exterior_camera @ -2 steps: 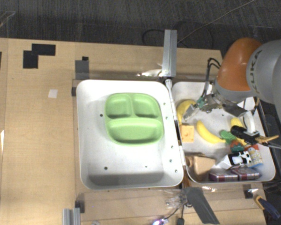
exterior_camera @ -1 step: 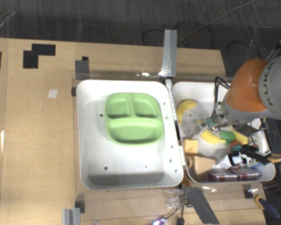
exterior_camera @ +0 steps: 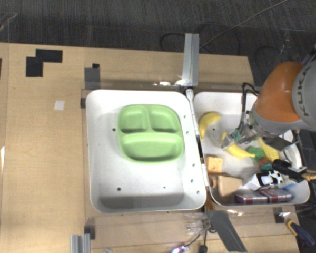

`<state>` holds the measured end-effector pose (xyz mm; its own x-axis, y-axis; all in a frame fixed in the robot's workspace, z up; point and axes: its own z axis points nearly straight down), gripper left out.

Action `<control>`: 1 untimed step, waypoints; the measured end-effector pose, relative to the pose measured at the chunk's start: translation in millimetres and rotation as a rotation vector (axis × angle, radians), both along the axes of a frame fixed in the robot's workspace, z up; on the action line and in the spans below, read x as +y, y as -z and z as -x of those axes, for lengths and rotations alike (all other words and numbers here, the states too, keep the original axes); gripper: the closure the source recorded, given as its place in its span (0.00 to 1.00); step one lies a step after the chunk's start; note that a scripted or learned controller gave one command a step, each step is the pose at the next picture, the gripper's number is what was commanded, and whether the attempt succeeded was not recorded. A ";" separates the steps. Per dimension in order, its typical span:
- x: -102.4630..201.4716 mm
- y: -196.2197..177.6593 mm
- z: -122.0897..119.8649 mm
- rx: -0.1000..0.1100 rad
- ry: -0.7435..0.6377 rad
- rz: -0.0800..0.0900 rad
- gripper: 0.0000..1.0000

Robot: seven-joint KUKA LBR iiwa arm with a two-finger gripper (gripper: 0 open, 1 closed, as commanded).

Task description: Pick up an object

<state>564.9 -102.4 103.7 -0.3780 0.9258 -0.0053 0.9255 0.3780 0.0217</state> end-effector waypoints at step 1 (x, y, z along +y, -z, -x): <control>85.7 -83.1 -29.9 0.015 0.085 0.001 1.00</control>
